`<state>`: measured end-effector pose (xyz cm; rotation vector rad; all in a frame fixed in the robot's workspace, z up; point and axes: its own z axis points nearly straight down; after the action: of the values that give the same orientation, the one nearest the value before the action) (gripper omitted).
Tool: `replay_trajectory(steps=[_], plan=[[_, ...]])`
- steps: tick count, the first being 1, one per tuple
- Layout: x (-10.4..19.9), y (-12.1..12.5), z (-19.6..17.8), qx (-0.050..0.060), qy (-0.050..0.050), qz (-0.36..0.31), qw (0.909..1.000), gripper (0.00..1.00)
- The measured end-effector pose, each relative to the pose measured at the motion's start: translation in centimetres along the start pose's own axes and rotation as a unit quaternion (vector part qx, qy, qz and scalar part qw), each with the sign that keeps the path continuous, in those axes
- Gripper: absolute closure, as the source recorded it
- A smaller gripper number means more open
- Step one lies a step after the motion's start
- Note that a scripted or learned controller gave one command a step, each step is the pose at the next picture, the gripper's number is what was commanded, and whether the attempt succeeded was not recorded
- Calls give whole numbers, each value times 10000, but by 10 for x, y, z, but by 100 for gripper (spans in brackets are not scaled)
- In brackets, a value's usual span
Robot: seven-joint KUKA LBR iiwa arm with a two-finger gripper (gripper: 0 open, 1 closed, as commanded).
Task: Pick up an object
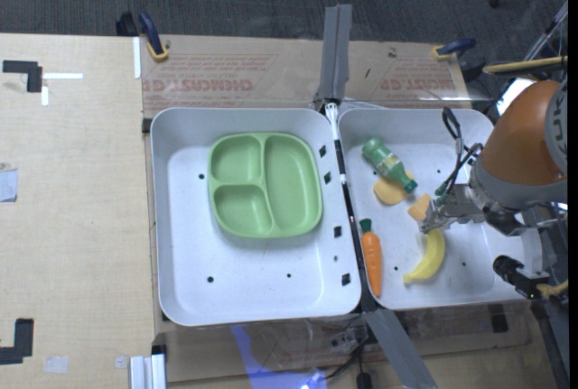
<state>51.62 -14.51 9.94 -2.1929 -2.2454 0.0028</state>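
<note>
Camera view: the pincer [437, 217] hangs low in the right bin [470, 288], at the lower right of the frame, just over the banana's [428, 258] upper end; I cannot tell its state. For a sound pick, centre on the banana, clear of the carrot [371, 262].

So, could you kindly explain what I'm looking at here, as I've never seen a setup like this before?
This is one camera fixed above a bench, looking down at a slant. The grey and orange shape on the right is a robot arm; its gripper sits low in the right bin, at the top end of a banana. Whether it grips anything can't be told from here. That bin also holds a carrot along its left wall, a green bottle and two small orange-yellow pieces. The left bin holds a green divided plate.
</note>
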Motion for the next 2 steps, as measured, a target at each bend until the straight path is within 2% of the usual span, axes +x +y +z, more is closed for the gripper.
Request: replay_trajectory(steps=[1, 2], plan=[[51, -17, -167, -8, -12, 1477, 9890, 100], [65, 35, -120, 1, -15, 1907, 9816, 100]])
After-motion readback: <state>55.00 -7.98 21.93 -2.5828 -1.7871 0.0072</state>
